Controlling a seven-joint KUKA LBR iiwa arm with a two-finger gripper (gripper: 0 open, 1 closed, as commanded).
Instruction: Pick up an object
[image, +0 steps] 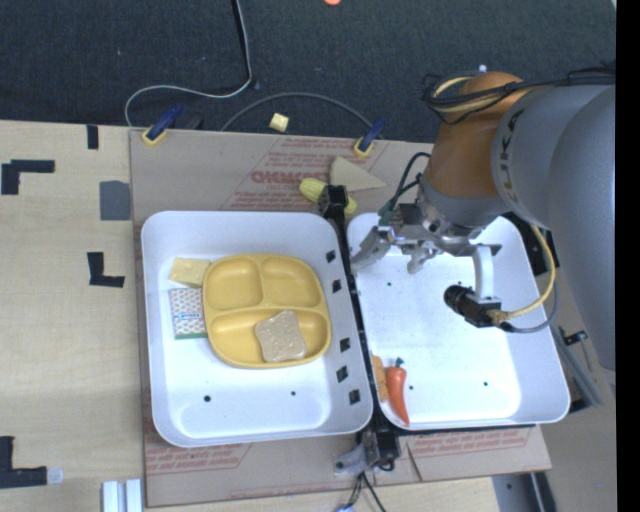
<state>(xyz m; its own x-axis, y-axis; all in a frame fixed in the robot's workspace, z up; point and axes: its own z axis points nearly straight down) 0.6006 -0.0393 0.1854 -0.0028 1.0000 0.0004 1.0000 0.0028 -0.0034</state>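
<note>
Beside glossy right bin (520, 400) wall — tapered carrot (397, 391).

Cardboard sheet (250, 175) under two white bins (160, 300), clamps (160, 128) behind.

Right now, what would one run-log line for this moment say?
end effector: over right bin, top left | carrot: right bin, bottom left, untouched | yellow plate: left bin
</note>
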